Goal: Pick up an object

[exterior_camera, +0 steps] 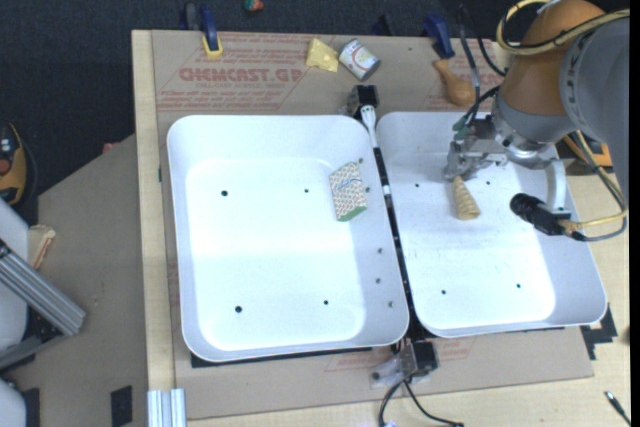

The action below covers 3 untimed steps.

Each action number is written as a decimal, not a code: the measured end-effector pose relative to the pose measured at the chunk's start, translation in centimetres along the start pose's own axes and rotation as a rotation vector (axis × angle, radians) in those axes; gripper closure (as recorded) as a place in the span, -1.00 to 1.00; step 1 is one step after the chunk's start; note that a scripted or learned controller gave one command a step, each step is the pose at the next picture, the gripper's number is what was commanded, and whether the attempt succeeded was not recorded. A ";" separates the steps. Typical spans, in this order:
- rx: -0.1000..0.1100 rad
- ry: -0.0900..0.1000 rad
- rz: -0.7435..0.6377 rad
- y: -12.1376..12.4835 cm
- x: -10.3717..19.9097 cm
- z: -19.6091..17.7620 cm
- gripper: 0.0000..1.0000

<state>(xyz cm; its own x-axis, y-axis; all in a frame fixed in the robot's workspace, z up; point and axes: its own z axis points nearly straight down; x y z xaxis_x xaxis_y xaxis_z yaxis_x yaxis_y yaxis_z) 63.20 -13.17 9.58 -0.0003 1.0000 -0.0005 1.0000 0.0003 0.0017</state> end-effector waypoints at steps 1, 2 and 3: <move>-0.007 0.001 -0.005 -2.7 5.5 -9.6 1.00; -0.001 0.002 -0.005 -1.6 10.4 -8.9 1.00; -0.010 0.004 -0.010 3.8 19.5 -14.9 1.00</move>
<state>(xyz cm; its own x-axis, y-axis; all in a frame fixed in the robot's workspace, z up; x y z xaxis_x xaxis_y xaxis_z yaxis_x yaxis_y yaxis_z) 66.94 6.30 24.47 -0.0105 0.9999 0.0033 0.9999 0.0104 0.0119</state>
